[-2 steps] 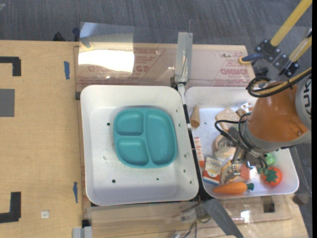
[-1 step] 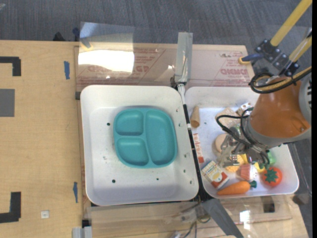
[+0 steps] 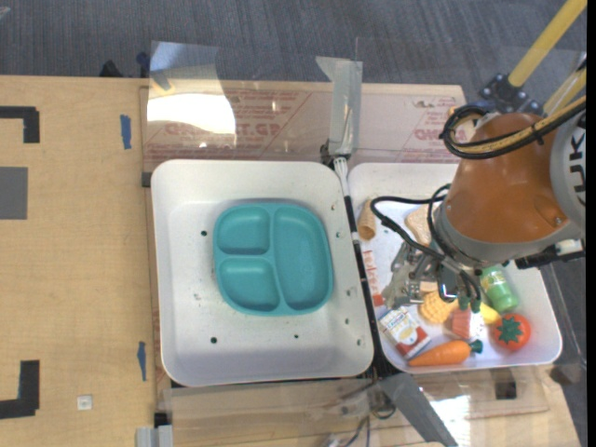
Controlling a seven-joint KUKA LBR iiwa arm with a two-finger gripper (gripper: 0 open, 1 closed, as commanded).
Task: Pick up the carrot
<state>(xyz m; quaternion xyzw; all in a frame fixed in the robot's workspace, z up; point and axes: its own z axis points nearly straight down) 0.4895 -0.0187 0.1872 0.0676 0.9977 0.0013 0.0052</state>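
White plastic walls hem in two shallow bins on the worktop (image 3: 65, 250). The left bin (image 3: 177, 277) holds a teal divided plate (image 3: 273, 257) at its middle, with bare floor all round it. The right bin (image 3: 545, 343) is crowded, and its open floor is a thin strip along the 6 o'clock rim.

The carrot (image 3: 440, 353) lies flat near that 6 o'clock rim, long axis running roughly 9 to 3 o'clock, its green tip at the 3 o'clock end. The jaws (image 3: 424, 282) hang over the bin's middle, at about 12 o'clock from the carrot and apart from it. I cannot tell how wide the jaws stand; cables and metal parts blur together there. Nothing shows between them.

Around the carrot, a small printed carton (image 3: 402, 328) sits just beside it at 10 o'clock, a tomato (image 3: 512, 331) at 2 o'clock, and a green bottle-like item (image 3: 500, 292) further up. The arm's orange band (image 3: 503, 189) covers the bin's 1 o'clock corner.

Brown cardboard sheets the worktop, with blue tape marks at the left. Clear panels (image 3: 191, 110) stand behind the bins, and grey carpet (image 3: 279, 7) lies beyond.
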